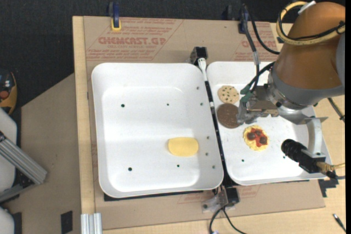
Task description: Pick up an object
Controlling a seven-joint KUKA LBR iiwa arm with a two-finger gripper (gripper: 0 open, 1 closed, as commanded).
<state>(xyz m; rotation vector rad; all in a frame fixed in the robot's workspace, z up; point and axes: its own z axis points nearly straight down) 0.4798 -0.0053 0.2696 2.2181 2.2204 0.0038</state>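
Approach step: my pincer (245,108) hangs beside the brown disc (228,115); grip state unclear. Next, descend squarely onto it.

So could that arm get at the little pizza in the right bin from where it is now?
Probably yes. The mini pizza lies flat in the open in the right bin, nothing on top of it. The gripper is just above-left of it, by the brown disc, so it needs only a small shift.
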